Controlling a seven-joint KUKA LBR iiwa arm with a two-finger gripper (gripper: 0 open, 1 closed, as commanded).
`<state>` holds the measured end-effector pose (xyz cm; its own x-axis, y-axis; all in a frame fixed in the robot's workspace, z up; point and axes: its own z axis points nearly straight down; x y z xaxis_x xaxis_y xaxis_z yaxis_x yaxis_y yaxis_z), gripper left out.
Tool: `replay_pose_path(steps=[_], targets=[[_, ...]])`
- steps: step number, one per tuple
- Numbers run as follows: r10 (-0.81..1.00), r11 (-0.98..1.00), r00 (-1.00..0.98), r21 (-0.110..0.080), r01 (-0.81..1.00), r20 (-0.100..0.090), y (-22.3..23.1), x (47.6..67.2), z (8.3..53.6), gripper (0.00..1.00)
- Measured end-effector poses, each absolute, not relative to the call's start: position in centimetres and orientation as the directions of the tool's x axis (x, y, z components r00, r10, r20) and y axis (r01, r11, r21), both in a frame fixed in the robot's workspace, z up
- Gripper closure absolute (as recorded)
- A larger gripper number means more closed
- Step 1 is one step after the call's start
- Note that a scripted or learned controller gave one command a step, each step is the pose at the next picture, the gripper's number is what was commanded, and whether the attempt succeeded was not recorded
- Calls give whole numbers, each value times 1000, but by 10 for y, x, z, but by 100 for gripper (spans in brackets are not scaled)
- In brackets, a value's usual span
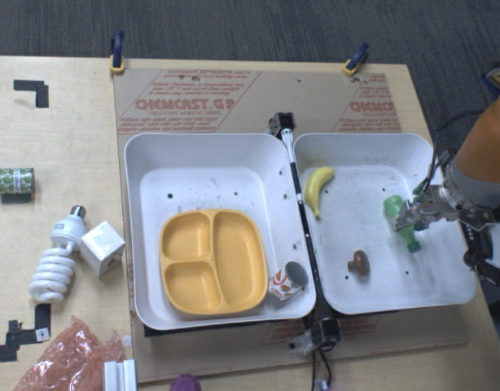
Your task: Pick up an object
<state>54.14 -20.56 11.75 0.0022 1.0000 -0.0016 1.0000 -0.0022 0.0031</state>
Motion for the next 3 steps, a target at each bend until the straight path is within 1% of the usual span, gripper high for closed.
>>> replay_pose_path(steps=[1,2,3], targets=[[1000,0,0,1,1000,-1,-154,499,196,100],[1000,0,0,0,1000,0,-127,478,215,100],[1000,0,0,1,1000,0,-68,479,213,100]])
